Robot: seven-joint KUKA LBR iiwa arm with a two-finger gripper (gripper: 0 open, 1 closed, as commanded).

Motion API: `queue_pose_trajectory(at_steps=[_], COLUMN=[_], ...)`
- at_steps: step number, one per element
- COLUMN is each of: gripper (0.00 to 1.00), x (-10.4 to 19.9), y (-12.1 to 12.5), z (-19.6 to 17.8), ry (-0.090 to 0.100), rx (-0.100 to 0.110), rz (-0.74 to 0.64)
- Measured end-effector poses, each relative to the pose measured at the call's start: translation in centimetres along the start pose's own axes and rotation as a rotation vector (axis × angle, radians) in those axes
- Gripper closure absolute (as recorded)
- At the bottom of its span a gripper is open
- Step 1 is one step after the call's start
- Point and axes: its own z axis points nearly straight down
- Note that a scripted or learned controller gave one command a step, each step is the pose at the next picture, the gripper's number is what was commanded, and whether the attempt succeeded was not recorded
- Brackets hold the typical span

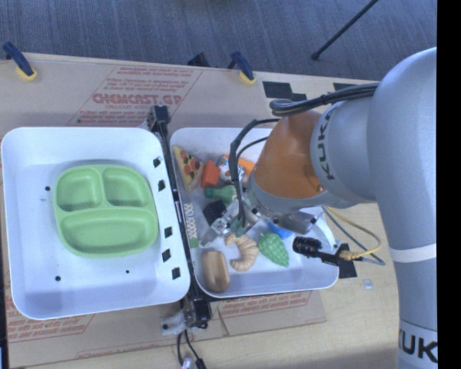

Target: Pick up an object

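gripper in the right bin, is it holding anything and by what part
Cannot be told. The gripper is low in the right bin, just above the croissant, but the arm's wrist covers its tips, so no object shows between them.

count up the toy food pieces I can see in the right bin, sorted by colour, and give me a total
Tan or brown: 2, a bread roll and a croissant
Green: 2, a bumpy piece and a dark piece
Orange: 1
Multicoloured: 1, a pizza slice
Total: 6 visible; the arm may hide more.

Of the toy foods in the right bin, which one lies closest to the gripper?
The tan croissant, curved, right below the gripper; the green piece and brown loaf lie farther.
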Motion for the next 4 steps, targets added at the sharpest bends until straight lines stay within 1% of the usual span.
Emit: queue_pose_trajectory(at_steps=[1, 2, 3, 4], gripper=[0.00, 0.00, 0.00, 0.00], x=[-0.86, -1.27, -1.28, -0.47], y=[1.01, 1.47, 1.41, 1.62], z=[0.02, 0.02, 0.05, 0.05], ry=[0.001, 0.000, 0.004, 0.005], rx=[0.000, -0.002, 0.000, 0.001], rz=[0.015, -0.043, -0.317, -0.492])
